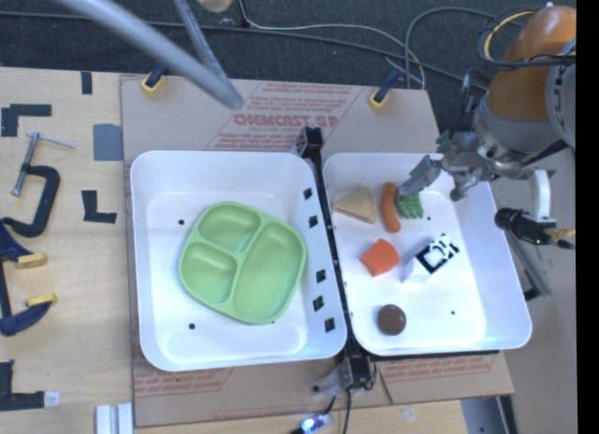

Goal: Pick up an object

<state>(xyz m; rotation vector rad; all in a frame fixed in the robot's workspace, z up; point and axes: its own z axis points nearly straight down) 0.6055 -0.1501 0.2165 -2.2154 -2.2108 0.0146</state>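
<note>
The gripper (pixel 418 180) hangs low in the right bin (pixel 496 278), just above a small green piece (pixel 409 205); whether it pinches anything I cannot tell. Touching the piece at nine o'clock is an orange sausage (pixel 390 208), with a tan wedge (pixel 356 205) beyond. At six o'clock lie a red block (pixel 380 257), a black-and-white box (pixel 435 256) and a brown ball (pixel 390 319). The left bin (pixel 154 236) holds a green tray (pixel 243 261).
</note>
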